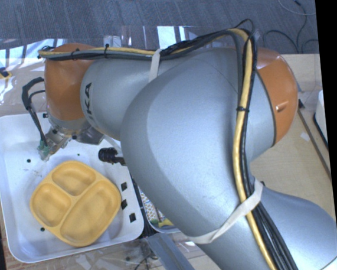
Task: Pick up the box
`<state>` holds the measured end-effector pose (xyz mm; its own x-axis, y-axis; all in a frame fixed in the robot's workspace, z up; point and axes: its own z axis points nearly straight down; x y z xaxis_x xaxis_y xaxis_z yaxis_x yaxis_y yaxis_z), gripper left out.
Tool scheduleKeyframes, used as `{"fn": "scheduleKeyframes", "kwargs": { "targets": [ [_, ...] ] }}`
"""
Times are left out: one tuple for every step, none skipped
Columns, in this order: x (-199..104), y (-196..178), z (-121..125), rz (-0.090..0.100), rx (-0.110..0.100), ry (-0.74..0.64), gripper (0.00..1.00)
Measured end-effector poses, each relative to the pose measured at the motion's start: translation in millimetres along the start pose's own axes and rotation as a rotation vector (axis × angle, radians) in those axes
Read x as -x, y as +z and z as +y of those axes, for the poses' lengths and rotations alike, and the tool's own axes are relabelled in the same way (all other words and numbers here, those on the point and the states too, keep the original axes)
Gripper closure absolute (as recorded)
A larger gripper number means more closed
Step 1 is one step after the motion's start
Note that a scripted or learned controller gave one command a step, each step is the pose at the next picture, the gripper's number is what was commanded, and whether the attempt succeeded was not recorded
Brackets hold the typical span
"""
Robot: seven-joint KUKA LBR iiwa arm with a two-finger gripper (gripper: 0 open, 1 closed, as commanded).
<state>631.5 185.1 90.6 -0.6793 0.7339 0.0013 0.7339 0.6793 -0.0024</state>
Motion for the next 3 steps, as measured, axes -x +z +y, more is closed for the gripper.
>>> {"fn": "scheduleKeyframes", "kwargs": {
  "targets": [
    [-48,-130,-14,-0.002,0.003,-0.177,1.00],
    [-58,-44,-76,0.000,-0.001,-0.696,1.00],
    [-63,-124,-153,-0.002,0.001,-0.730,1.00]
  ]
}}
